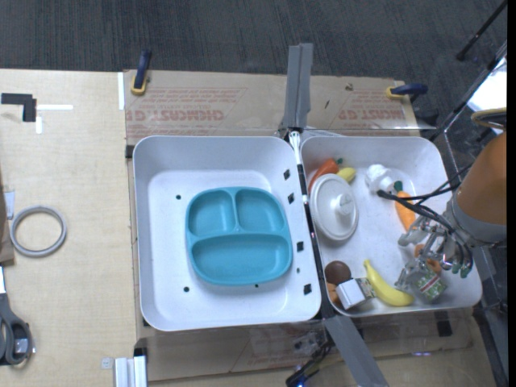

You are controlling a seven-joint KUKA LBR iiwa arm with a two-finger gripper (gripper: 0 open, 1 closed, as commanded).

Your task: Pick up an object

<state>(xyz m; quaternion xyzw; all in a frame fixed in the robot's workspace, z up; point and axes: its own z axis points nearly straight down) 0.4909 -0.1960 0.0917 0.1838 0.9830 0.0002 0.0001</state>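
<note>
Banana [385, 287] lies in the right bin [435, 164] w/ the claw [427, 274] just beside it (can't tell its state).

the left bin [153, 240] holds a blue divided plate [239, 235], lying flat near its centre. a roll of tape [36, 230] rests on the wooden bench [64, 160] left of the bins. scissors [14, 337] lie at the bench's lower left edge. two blue-and-yellow clamps [142, 71] [405, 91] grip the cardboard sheet [210, 107] behind the bins.
</note>
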